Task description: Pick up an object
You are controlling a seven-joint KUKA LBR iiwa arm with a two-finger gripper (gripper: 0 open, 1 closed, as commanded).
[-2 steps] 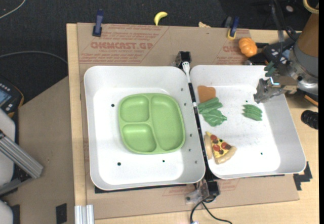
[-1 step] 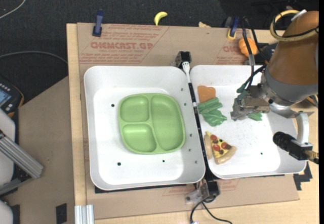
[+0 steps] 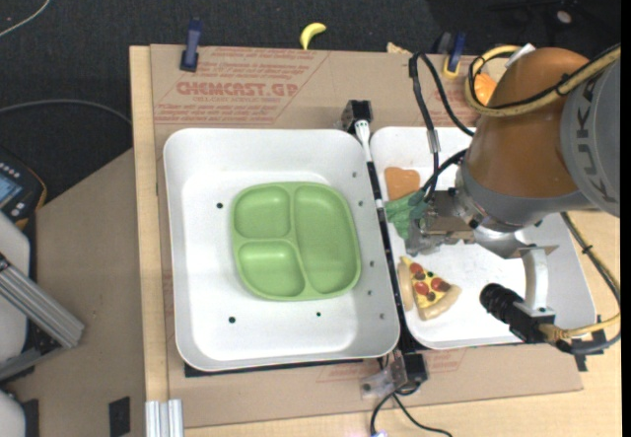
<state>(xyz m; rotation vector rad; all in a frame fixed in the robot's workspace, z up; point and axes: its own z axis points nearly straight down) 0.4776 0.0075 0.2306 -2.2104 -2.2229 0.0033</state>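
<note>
A cardboard-covered table (image 3: 246, 80) carries two shallow white bins. The left bin (image 3: 197, 317) holds a light green divided plastic plate (image 3: 296, 240). The grey arm with its orange band (image 3: 532, 119) reaches over the right bin (image 3: 562, 312); its claw (image 3: 422, 228) sits low by a green item (image 3: 402, 211), grip state unclear. Nearby lie a toy pizza slice (image 3: 431, 290) and a tan piece (image 3: 401, 182)

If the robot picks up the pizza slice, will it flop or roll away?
Probably neither. The pizza slice looks like a stiff toy, so it likely stays rigid. It lies flat in the right bin, so it shouldn't roll. Being thin and flat, it may be hard to pinch and could slip.
</note>
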